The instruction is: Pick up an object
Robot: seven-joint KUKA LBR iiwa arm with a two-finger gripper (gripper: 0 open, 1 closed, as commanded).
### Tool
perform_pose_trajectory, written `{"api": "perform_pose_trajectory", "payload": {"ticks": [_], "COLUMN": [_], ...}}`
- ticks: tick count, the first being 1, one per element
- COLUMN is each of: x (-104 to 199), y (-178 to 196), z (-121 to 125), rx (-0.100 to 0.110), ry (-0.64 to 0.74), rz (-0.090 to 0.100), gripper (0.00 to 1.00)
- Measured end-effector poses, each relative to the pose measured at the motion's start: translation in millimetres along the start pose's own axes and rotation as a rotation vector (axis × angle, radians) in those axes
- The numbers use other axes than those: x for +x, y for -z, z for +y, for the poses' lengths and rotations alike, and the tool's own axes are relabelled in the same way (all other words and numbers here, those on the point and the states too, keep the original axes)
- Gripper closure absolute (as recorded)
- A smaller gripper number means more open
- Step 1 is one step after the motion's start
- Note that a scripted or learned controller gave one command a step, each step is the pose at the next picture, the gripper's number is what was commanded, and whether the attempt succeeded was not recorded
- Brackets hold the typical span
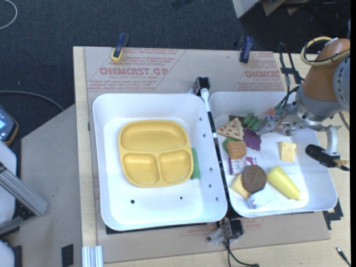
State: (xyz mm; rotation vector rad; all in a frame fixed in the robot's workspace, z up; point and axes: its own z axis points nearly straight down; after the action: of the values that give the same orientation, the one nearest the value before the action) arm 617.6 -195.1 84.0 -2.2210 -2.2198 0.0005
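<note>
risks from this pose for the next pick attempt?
1. The toy food is packed tight in the right white bin: the round brown patty touches the yellow cone-shaped piece, so a grasp may shove neighbours.
2. The arm's gripper sits over the purple and green pieces, likely snagging two.

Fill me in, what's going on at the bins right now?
The grey arm reaches in over the right bin, its hand low near the back by the purple and green toy food. I can't see anything held. The pizza slice, cheese square, yellow cone and brown patty lie loose. The left bin holds a yellow divided tray.
</note>
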Motion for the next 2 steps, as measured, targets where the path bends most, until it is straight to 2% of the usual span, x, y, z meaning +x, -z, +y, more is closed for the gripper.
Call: {"api": "perform_pose_trajectory", "payload": {"ticks": [1,2], "x": [0,8], "y": [13,73], "z": [1,5], "rx": [-0.005,-0.010], "ry": [0.000,0.002], "rz": [-0.002,-0.004], "gripper": [1.00,1.00]}}
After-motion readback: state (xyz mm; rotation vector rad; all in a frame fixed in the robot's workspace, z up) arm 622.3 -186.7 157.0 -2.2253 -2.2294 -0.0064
